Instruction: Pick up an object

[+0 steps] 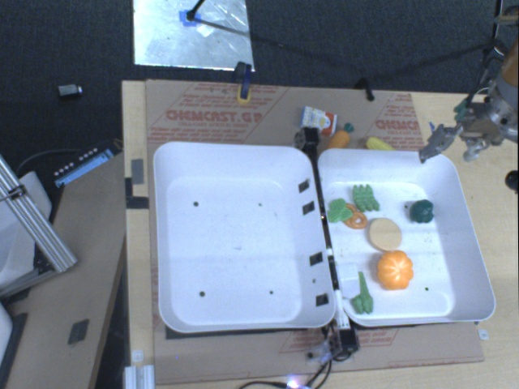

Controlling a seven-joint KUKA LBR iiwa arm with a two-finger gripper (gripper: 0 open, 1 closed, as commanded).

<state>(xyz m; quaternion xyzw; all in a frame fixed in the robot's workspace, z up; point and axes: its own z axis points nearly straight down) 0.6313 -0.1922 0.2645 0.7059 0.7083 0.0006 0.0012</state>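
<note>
The right bin (458, 217) holds an orange fruit (394, 270), a tan round disc (385, 234), a dark green lump (421, 211), a green ridged piece (365, 196), an orange ring with a green leaf (349, 214) and a green stalk (362, 296) near the front. My gripper (451, 146) hangs above the bin's far right corner, well clear of every object. Its two fingers stand apart, with nothing between them.
The left bin (235, 233) lies beside the right one, joined by black clips. Behind the bins on the cardboard lie a small carton (316, 120), an orange piece (340, 138) and a yellow piece (379, 144). A yellow-blue clamp (242, 83) sits at the board's back edge.
</note>
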